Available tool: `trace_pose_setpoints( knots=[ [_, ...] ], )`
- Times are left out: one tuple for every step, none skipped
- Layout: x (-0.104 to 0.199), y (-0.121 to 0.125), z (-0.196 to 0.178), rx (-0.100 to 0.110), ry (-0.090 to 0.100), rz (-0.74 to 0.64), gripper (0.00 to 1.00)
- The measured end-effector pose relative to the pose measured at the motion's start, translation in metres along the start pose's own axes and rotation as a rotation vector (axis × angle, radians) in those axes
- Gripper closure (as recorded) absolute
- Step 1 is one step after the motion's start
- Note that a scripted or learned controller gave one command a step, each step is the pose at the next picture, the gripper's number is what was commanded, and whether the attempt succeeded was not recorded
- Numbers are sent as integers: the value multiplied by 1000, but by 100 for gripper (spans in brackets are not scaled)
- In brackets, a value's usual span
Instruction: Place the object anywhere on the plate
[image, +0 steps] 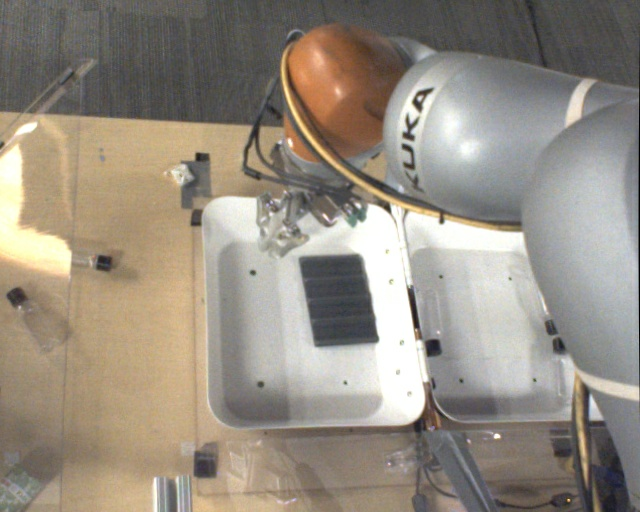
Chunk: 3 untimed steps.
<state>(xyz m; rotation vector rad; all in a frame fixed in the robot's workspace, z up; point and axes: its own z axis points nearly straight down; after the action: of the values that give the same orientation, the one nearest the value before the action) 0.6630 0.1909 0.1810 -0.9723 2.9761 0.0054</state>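
Gripper (283, 232) hovers at the left bin's (232, 395) twelve o'clock edge; its grasp can't be told. Dark ridged plate (339, 299) lies bare, placing undone.

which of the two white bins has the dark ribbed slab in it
The left bin, the one under the gripper. The dark ribbed slab lies flat on its floor; the right bin holds no slab.
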Motion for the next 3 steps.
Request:
trace_pose_setpoints(
  knots=[
    [-27,27,-19,0,-1,-327,100],
    [-25,22,20,-1,1,-268,100],
    [-27,24,-26,0,-2,-511,100]
  ],
)
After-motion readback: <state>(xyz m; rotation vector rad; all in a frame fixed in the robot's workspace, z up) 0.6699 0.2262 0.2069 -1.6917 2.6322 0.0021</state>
